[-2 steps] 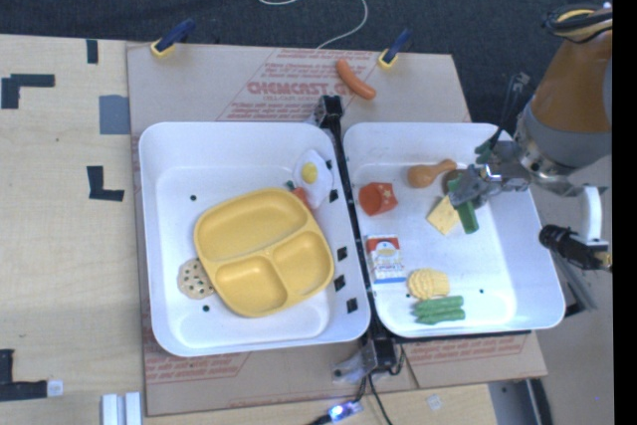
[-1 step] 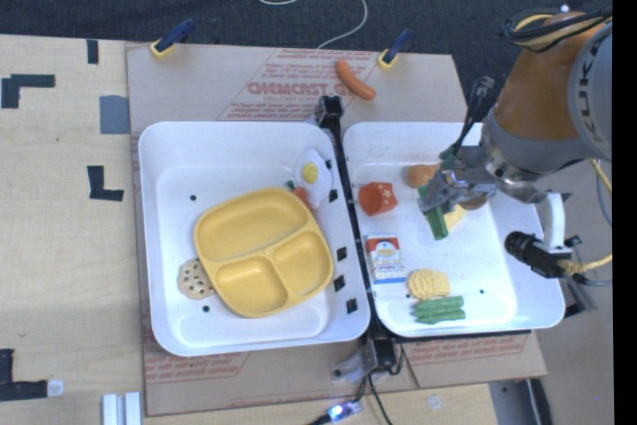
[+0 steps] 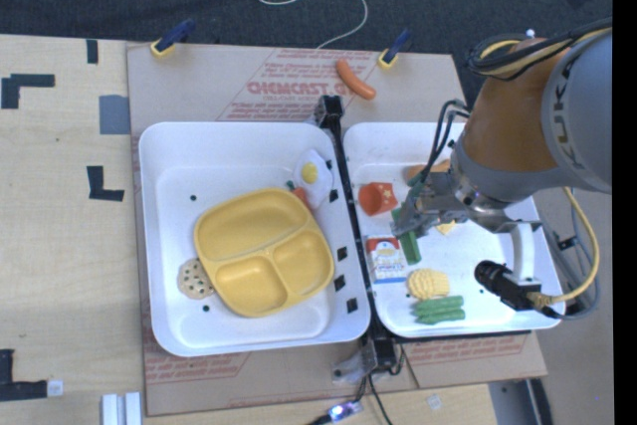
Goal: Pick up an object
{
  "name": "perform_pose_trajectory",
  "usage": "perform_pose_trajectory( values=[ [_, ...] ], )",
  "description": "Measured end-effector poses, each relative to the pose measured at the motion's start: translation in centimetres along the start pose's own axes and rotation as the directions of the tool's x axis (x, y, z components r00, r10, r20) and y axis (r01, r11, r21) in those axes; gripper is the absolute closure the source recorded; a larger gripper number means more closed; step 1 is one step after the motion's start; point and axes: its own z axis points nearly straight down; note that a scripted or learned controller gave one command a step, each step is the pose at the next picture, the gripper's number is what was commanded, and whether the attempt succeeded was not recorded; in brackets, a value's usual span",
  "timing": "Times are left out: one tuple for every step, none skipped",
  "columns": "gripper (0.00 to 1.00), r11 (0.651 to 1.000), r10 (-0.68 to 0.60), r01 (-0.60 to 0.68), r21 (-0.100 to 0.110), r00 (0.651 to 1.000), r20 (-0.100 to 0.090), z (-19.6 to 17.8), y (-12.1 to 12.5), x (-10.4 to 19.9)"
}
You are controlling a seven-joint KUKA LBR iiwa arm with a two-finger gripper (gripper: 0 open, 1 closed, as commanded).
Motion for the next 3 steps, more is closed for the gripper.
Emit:
perform_pose_trajectory(
  values=[
    [1.0,1.0,0.001,-0.001,-0.003,1.0,0.001,-1.5,1.2,0.0],
    [1.0,1.0,0.002,-0.002,-0.003,1.0,0.001,-1.1,1.5,0.1],
    [1.0,1.0,0.003,-0.003,-0.001,1.0,0.002,0.4,0.4,-0.5]
  ],
)
